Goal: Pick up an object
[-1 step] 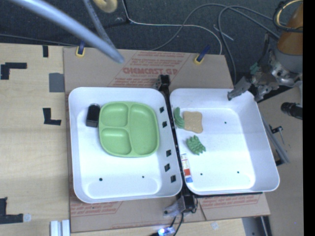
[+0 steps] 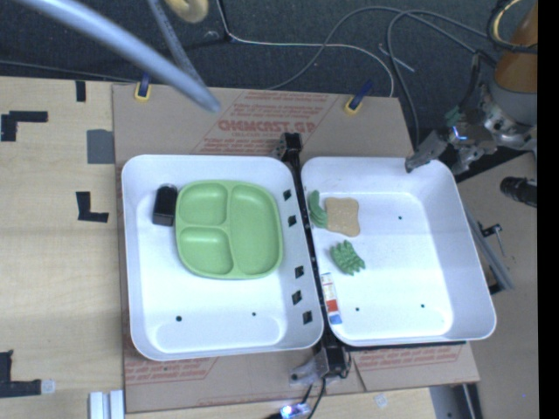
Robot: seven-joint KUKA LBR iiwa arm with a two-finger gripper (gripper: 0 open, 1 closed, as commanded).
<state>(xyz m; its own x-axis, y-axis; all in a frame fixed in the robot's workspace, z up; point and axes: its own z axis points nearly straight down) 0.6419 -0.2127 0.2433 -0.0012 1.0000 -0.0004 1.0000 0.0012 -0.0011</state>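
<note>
fingers on the gripper [image 2: 425, 156]: can't tell if spread or closed, nothing visibly held | gripper hovering over right bin [image 2: 472, 260] far corner | candidates: tan piece [image 2: 342, 216], green toy [image 2: 348, 257] lying in the bin | i'd say pick not started

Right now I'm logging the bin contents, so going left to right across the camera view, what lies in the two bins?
Black block → green divided plate → tan toast-like piece and, at about the same place in the order, green ridged toy.

Bench [image 2: 52, 234] bears cardboard [image 2: 262, 116] (bins [image 2: 140, 260] atop).
</note>
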